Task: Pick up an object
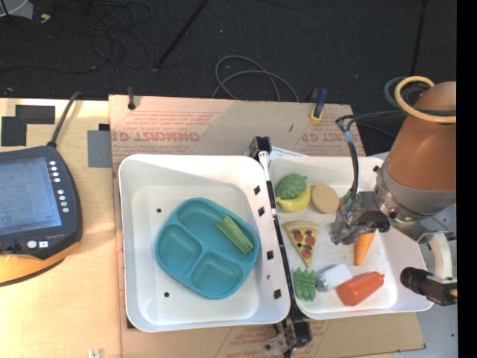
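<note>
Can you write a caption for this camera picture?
Robot gripper reaching among toy foods in the right bin, beside a carrot.

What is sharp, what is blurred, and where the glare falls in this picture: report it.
Camera view: the teal plate and pizza slice toy are fairly sharp; the end effector beside the carrot toy is dark and soft, its detail lost; the white bin walls are bright, nearly washed out; the floor behind is underexposed.

Glossy white plastic bins on matt cardboard.
</note>
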Available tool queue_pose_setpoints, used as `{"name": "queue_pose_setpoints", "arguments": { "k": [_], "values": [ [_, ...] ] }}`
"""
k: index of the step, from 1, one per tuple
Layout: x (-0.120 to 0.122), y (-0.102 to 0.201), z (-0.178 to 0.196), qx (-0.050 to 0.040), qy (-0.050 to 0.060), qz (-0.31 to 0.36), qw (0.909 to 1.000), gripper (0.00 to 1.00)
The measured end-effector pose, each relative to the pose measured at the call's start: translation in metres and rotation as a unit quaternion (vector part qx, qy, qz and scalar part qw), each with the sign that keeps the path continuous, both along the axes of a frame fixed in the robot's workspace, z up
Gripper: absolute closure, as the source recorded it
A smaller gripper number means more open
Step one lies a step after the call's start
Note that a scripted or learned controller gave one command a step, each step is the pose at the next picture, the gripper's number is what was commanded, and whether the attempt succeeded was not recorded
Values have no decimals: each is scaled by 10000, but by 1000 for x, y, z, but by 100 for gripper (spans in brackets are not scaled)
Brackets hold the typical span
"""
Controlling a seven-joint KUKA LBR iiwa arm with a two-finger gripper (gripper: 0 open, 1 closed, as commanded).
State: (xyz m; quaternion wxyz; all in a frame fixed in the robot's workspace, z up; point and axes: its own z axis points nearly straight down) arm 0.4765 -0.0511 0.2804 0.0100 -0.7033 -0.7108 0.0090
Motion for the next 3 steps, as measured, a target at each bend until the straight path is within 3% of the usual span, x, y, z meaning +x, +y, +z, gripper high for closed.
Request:
{"name": "queue_pose_setpoints", "arguments": {
  "k": [1, 2, 3],
  "values": [
    [-2, -26, -18, -8, -100, -66, 9999, 100],
    [-1, 10, -28, 1, -105, -37, 9999, 100],
    [0, 8, -18, -4, -91, -46, 9999, 100]
  ]
}}
